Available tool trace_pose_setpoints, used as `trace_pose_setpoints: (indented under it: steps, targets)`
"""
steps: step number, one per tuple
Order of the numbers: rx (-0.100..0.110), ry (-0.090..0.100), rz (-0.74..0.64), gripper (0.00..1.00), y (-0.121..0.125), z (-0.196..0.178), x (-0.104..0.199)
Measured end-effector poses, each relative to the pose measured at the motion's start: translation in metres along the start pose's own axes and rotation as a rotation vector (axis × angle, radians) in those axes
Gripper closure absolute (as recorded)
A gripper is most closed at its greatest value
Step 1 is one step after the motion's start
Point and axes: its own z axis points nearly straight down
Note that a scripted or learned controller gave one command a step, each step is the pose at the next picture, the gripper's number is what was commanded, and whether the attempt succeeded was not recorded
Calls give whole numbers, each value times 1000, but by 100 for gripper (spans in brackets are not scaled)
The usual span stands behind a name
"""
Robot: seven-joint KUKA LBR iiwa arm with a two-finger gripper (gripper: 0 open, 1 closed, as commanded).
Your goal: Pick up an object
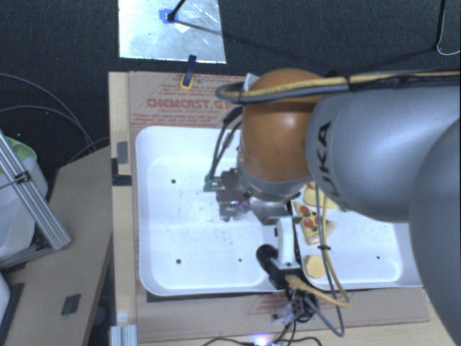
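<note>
My gripper [234, 206] hangs under the orange-banded wrist, over the right part of the left white bin [155, 215], near the wall between the two bins. The wrist body covers most of it. A yellow piece with red spots [312, 218] lies in the right bin [385, 265], just right of the gripper and partly behind a yellow cable. A small tan round object [315, 266] lies nearer the front wall of that same bin. The grey arm hides much of the right bin.
Both bins rest on a cardboard sheet [169, 103]. A shiny metal plate [169, 20] lies beyond it on dark carpet. Aluminium framing [29, 200] stands at the left. Cables trail over the bins' front edge [302, 308].
</note>
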Motion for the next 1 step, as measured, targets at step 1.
trace_pose_setpoints:
  steps: [1]
  targets:
    - [-19,7,0,100,4,-18,0]
